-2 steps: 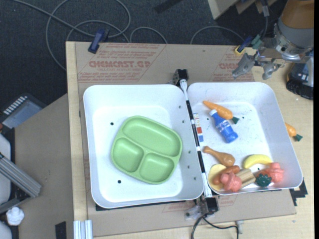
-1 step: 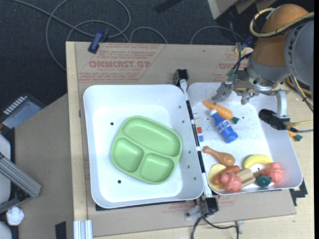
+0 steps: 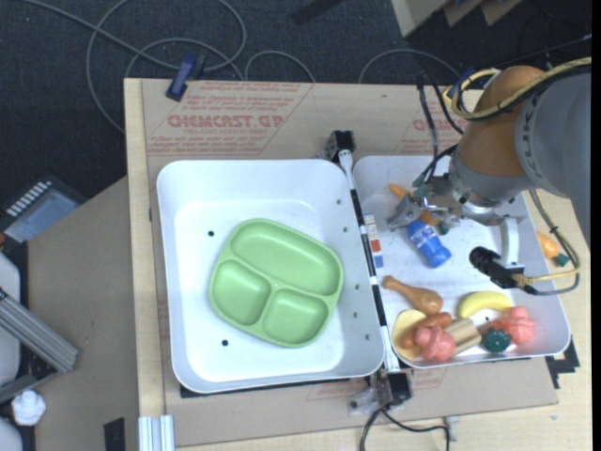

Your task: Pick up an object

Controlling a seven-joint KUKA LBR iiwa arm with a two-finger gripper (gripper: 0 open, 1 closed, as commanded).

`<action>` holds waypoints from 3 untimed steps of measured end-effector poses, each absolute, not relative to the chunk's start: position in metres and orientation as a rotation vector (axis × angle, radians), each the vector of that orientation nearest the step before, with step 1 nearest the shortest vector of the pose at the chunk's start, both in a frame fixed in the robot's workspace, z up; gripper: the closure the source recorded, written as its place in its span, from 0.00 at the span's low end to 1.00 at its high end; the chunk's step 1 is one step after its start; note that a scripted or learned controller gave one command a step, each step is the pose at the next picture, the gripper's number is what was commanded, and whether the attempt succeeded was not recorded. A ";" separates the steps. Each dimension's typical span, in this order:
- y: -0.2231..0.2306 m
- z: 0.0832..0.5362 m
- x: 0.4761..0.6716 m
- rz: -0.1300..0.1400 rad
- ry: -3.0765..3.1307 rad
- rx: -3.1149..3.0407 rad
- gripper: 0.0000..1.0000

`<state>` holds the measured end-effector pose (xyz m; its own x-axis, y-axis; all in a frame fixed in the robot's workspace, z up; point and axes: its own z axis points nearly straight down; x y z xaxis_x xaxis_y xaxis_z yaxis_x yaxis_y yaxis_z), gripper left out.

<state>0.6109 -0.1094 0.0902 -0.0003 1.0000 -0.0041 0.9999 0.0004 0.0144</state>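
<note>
While the gripper [image 3: 420,207] hovers in your right bin [image 3: 554,346], its fingers' state can't be told. Blue can [image 3: 430,245] lies just beside it.

"CHEMCAST GP" on cardboard sheet [image 3: 235,111]

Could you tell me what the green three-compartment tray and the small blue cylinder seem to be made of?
The green three-compartment tray looks like moulded plastic with a soft satin sheen: uniform colour, rounded edges. The small blue cylinder appears to be glossy plastic, possibly a toy can or bottle with a pale label; too small to be sure.
</note>
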 end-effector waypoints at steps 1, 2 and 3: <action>-0.109 0.098 0.610 0.008 2.214 2.216 1.00; -0.052 0.185 0.558 0.001 2.222 2.221 1.00; 0.002 0.221 0.546 0.002 2.222 2.219 1.00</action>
